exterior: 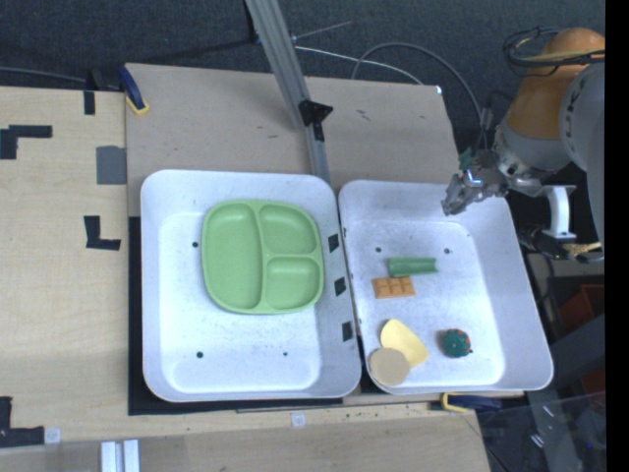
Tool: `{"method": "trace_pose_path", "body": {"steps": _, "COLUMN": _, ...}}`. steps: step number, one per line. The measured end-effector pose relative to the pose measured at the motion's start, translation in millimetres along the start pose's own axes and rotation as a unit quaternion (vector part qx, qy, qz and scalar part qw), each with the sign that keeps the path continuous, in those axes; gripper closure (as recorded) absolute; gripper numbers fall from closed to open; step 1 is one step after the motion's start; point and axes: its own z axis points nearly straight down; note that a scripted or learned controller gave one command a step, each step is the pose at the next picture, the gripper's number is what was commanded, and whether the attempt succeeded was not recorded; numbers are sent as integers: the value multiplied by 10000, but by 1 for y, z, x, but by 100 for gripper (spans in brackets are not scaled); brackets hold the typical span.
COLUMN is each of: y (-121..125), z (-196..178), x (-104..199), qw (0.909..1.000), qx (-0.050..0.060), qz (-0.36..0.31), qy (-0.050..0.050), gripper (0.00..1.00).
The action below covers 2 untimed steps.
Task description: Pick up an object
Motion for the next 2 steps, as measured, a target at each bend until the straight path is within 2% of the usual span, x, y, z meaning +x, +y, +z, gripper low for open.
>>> {"method": "trace_pose_path", "body": {"steps": 1, "y": 1, "z": -46, "x": 0, "qw": 10000, "qx": 1, "qz": -1, "qy": 0, "gripper": 100}}
{"method": "trace_pose_path", "body": {"steps": 2, "y": -25, "z": -40, "x": 45, "qw": 10000, "qx": 35, "qz": -11, "qy": 11, "gripper": 100}}
